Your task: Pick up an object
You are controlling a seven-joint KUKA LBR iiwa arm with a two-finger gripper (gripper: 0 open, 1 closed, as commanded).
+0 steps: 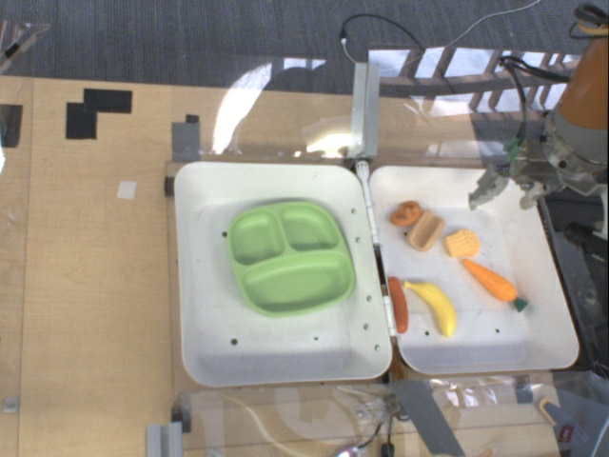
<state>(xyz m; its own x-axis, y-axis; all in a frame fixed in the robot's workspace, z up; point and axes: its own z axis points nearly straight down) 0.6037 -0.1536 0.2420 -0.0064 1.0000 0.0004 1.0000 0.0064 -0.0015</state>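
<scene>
Nearest: yellow banana [434, 305], smooth, curved, glossy plastic look, lying at near middle of right bin [561, 346]. Just left of it, touching or almost so, red sausage [398, 305], slim and rounded, along left wall. Right of banana, orange carrot [492, 281], tapered, dark green stub at near-right end. Farther back, pale yellow ridged chunk [461, 245], blocky; beside it a tan bun-like roll [424, 230] touching a brown knobbly piece [406, 214]. All toy food, matte to slightly shiny. Gripper [504, 188] above far right part of same bin, grey fingers [483, 188] spread apart, nothing between them, well apart from every item. Left bin [205, 350] shallow, white, rounded corners, holding a lime green three-compartment plate [289, 256], smooth plastic.
</scene>
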